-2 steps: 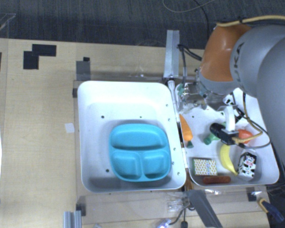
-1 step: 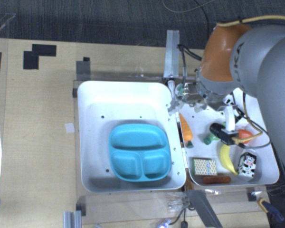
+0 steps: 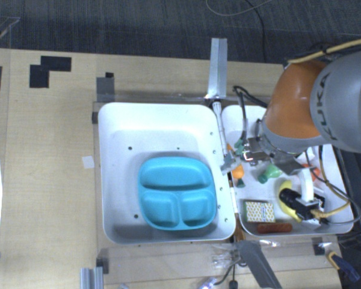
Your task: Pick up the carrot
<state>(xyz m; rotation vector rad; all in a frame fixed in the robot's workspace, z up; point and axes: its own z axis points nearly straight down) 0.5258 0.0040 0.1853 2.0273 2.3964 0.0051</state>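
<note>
Pincer point(image 3: 236, 159) hangs low at the left side of the right bin point(image 3: 343, 218), close against the wall the two bins share, right of the frame's centre. Whether it is apart or together cannot be told from this slanting view, and nothing can be seen clamped in it. The grey arm point(image 3: 349, 101), with its orange band, fills the upper right of the frame and covers much of that bin.

The carrot point(image 3: 237, 173), a small orange piece, lies on the bin floor just below the pincer in the frame, near the shared wall; whether the two touch is unclear. A green item point(image 3: 268, 173) sits just to the carrot's right. Nearer the bottom of the frame, a small patterned box point(image 3: 259, 211) lies flat, and a dark red-brown stick-shaped item point(image 3: 274, 227) lies below it along the bin's lower wall.

The left bin point(image 3: 117, 161) holds a blue divided plate point(image 3: 177, 191), set in its lower right part.
</note>
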